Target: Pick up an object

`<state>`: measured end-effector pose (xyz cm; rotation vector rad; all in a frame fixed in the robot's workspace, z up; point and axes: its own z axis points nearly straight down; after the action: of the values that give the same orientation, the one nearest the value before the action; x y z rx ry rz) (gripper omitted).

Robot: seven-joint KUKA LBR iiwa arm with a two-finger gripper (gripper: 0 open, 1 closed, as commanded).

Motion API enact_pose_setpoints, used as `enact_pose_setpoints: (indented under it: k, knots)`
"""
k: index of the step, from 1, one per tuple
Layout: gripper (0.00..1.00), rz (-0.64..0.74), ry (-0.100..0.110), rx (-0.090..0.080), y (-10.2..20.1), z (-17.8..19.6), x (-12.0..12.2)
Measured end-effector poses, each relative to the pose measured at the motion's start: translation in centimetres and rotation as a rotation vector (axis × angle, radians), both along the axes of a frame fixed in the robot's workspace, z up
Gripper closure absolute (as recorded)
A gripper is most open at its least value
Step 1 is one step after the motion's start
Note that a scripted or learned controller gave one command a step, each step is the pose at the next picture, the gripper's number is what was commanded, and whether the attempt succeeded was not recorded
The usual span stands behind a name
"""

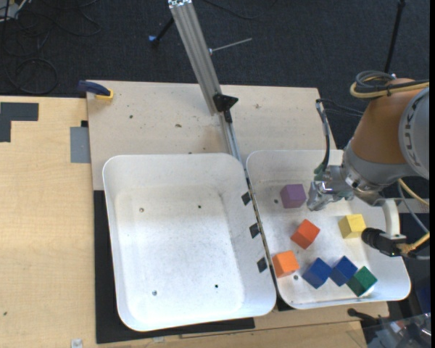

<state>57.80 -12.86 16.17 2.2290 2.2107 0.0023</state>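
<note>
Grey arm [391, 143] low over right bin [275, 169]

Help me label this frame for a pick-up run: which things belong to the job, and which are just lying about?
Job:
gripper
purple cube
red cube
orange cube
yellow cube
two blue cubes
green cube
right bin

Lying about:
left bin
clamp
metal rail

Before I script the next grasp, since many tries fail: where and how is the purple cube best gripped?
Probably from straight above, fingers closing on two opposite flat side faces of the purple cube. It sits apart from the other blocks in the right bin, with bare floor all around. The gripper hangs just to its right.
</note>
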Motion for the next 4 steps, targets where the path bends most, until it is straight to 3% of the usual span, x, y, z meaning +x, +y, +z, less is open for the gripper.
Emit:
enact_pose_setpoints:
  k: [2,4]
  knots:
    - [1.00,0.009,-0.002,0.000,-0.6,11.5,-0.9]
    - [1.00,0.011,0.007,0.002,9.5,10.8,-2.2]
